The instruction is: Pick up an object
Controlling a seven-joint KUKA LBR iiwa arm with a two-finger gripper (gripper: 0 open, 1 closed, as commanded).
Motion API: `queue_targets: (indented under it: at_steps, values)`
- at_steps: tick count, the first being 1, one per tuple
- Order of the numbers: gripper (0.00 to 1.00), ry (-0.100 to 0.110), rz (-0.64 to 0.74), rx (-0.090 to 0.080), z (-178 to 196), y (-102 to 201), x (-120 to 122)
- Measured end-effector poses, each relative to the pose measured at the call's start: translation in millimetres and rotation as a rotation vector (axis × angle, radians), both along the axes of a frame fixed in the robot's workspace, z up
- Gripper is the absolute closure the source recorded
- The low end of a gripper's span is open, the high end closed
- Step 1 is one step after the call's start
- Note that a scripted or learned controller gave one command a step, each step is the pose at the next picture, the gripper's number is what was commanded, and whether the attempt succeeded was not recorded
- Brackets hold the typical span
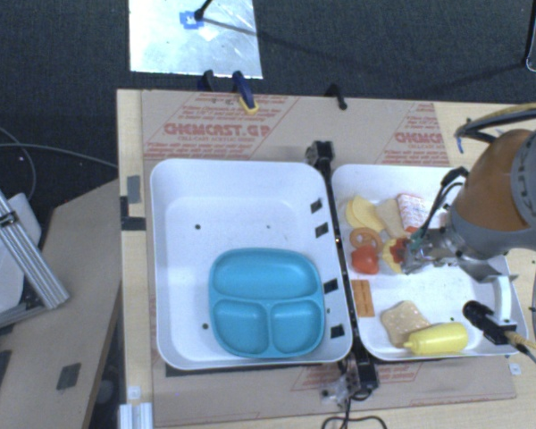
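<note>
The desk [277, 119] is covered by a brown printed board, and two shallow white bins sit side by side on it. The left bin [241, 195] holds a blue divided plate [268, 300] with three compartments, lying toward the near edge. The right bin [447, 284] carries the toy food, and the grey arm [509, 195] with its orange band leans in over that bin from the right.

The claw [414, 256] is down low in the right bin, at the right edge of a small cluster of food. Whether its tips are spread or pinched I cannot tell from here; they are too small and dark against the clutter, and nothing is plainly between them.

The pieces, from bigger to smaller: a yellow banana-like piece [438, 338] lies at the near edge with its long axis running left to right, and a tan bread slice [400, 318] touches it on the left. Both are well clear of the claw, toward the near side. Up by the far side are a pale yellow piece [364, 211], a red-and-white packet [412, 208], an orange strip [363, 297] near the dividing wall, a pretzel-like ring [366, 238] and a red tomato [365, 260].

The tomato and ring lie just left of the claw, so I judge the nearest pick is leftward, a short sideways reach.
</note>
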State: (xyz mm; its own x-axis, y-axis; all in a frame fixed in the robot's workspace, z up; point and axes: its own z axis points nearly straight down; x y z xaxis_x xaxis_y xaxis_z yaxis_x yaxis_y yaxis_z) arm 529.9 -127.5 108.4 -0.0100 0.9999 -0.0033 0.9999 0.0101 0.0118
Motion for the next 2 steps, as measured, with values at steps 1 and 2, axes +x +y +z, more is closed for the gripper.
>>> queue_targets:
  at_steps: [1,2]
  values:
    - [1.00,-0.002,0.004,-0.001,10.2,-0.1,0.6]
    - [1.00,-0.004,0.009,-0.001,20.8,-0.1,1.4]
